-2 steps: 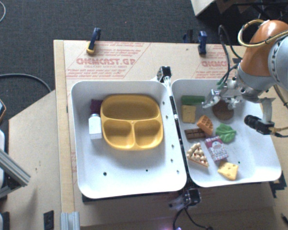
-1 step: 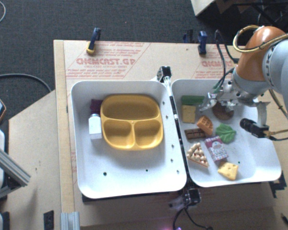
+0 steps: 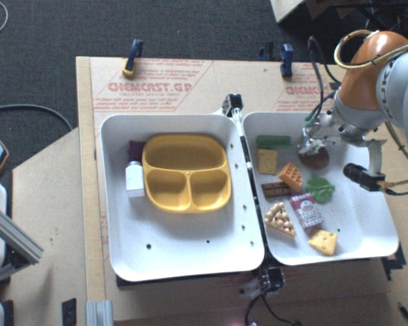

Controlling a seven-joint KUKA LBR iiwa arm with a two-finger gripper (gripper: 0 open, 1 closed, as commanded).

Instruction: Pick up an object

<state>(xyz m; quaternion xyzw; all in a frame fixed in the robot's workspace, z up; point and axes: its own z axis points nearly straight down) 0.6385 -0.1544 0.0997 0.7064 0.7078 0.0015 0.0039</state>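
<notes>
Gripper [image 3: 314,144] down over the brown disc [image 3: 315,159] near the right bin's [image 3: 374,229] far edge; finger state impossible to tell. Bare floor toward the right rim. Nine food pieces there; one yellow tray [image 3: 186,172] left.

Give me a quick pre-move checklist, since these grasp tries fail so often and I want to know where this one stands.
1. Gripper over the right bin: ok.
2. A target under it: ok, it hangs above the brown round piece.
3. Piece gripped between the jaws: cannot tell.
4. Room around the target: not ok, the green block and the waffle lie close.
5. Left bin holds the yellow divided plate flat: ok.
</notes>
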